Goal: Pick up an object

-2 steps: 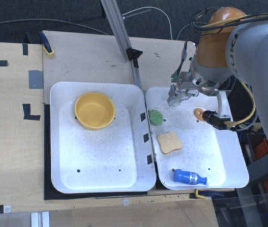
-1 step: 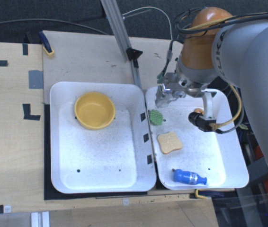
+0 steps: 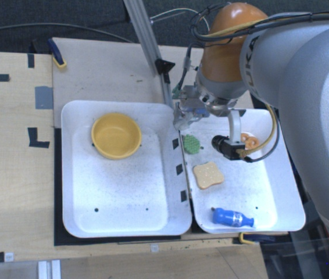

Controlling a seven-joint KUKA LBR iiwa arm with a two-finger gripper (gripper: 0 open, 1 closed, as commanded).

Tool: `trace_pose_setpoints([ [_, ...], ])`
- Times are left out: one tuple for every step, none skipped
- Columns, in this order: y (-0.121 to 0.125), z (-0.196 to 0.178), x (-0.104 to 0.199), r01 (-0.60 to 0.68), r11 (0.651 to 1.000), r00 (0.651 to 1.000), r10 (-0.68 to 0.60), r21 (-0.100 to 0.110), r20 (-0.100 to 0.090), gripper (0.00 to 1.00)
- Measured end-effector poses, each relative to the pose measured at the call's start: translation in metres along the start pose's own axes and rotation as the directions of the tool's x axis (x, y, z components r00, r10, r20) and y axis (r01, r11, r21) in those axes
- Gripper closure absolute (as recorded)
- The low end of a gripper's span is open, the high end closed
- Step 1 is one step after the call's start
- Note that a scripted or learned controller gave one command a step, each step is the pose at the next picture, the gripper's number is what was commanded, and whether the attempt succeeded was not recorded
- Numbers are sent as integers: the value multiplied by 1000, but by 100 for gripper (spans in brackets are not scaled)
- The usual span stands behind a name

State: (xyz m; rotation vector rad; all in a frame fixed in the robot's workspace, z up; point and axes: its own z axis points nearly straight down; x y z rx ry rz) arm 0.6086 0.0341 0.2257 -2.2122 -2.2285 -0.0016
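**Inspector:** Report the end effector and what it has.

**Arm:** My gripper [image 3: 186, 120] hangs over the upper left corner of the right bin [image 3: 281, 214], just above the green object [image 3: 192, 144]. Whether it is spread or closed I cannot tell from this angle; the wrist housing covers most of it. Nothing shows in its grasp.

**Inspector:** Where are the candidate objects?

**Arm:** All but one lie in the right bin: the green object nearest the tool, the slice of toast [image 3: 208, 175] just below it, the blue bottle [image 3: 232, 217] near the front wall, and an orange-and-white piece [image 3: 249, 138] partly hidden behind a black fitting and cable. The yellow bowl [image 3: 116, 135] sits in the left bin [image 3: 77, 208], well apart.

**Inspector:** Risks from here?

**Arm:** In my judgement, the green object lies close to the divider between the bins; a descent slightly off to the left would strike the rim rather than close on it. It also looks flat and low, so the tool could close above it and come away with nothing. The toast sits near enough to be nudged.

**Inspector:** Obstructions?

**Arm:** The slanted metal post [image 3: 147, 34] stands just behind my tool, and my cable loop hangs over the orange-and-white piece.
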Motion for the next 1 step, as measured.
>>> trace_pose_setpoints([
  [-21, -7, 49, 0, 1000, 1000, 0, 3, 0, 100],
])
